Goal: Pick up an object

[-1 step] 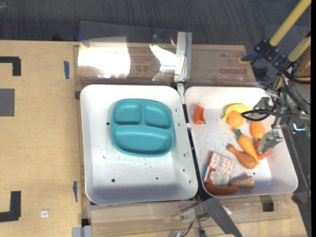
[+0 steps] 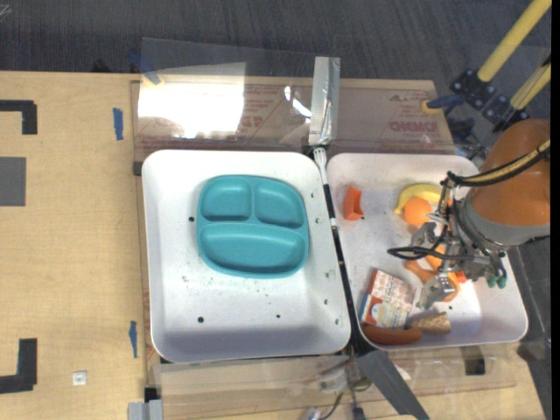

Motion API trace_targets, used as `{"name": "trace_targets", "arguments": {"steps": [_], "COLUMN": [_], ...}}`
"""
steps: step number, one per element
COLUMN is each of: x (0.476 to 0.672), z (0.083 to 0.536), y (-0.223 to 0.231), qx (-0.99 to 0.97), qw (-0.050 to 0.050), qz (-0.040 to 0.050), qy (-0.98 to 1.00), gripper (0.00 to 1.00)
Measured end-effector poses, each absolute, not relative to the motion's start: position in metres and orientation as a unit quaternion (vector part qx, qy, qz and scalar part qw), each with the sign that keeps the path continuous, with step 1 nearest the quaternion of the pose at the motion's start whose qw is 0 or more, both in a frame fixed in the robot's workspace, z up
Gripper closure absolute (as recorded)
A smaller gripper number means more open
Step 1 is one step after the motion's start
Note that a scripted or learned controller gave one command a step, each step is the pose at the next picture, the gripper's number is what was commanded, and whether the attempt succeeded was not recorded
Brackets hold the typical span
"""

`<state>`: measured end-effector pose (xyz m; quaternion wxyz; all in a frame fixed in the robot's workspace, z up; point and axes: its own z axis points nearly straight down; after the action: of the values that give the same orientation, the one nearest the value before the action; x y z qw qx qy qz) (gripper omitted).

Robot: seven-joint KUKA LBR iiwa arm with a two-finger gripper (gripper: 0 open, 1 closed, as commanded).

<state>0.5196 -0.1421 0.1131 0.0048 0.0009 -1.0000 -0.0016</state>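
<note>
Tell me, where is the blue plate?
The blue plate lies in the middle of the left bin, across the divider from the right bin with the small things.

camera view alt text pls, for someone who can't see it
A grey arm's two-finger gripper hangs low over the right white bin, among an orange wedge, a printed packet and other small items. The left white bin holds a teal divided plate.
</note>
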Motion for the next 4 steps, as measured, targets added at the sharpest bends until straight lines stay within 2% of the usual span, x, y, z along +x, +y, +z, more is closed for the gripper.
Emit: {"name": "trace_targets", "arguments": {"steps": [1,2,3,4], "x": [0.514,0.518,0.518,0.520], "z": [0.088,0.099,0.098,0.106], "y": [-0.154,-0.153,-0.153,-0.152], "qx": [-0.056,-0.054,-0.054,-0.053], "qw": [-0.002,-0.008,-0.007,-0.009], "qz": [-0.0015,0.0000,-0.0003,0.0000], "qy": [-0.998,-0.998,-0.999,-0.999], "gripper": [0.00,1.00,0.00,1.00]}}
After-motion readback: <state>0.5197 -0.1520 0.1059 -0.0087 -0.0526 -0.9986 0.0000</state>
